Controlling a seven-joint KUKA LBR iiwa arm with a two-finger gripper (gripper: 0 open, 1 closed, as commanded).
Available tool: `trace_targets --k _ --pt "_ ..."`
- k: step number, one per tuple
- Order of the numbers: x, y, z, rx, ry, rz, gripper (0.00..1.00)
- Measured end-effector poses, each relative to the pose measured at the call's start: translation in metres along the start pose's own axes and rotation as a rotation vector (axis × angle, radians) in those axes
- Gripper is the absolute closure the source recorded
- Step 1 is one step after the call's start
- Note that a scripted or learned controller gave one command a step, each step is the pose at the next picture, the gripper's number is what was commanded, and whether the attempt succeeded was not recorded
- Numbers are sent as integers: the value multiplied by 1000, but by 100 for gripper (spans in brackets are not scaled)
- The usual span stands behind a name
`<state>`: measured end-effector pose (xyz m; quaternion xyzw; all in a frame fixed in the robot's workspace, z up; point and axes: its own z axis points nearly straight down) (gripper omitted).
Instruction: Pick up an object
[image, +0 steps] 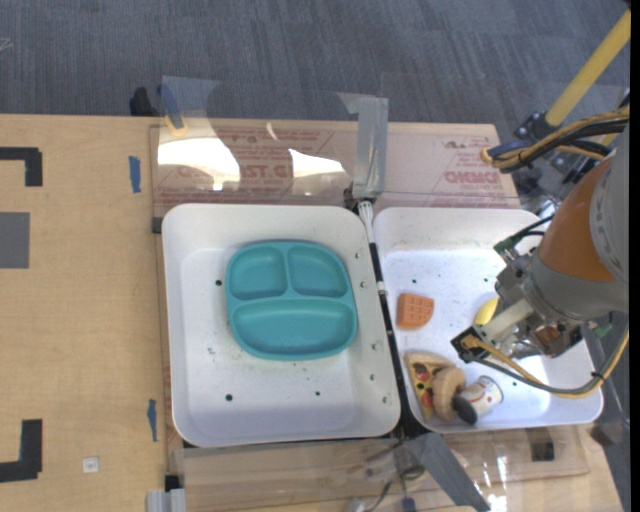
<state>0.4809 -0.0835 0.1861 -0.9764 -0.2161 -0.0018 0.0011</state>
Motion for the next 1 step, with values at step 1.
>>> trace_targets --k 1 --pt "-29 60 -16 -1 -6 -48 100"
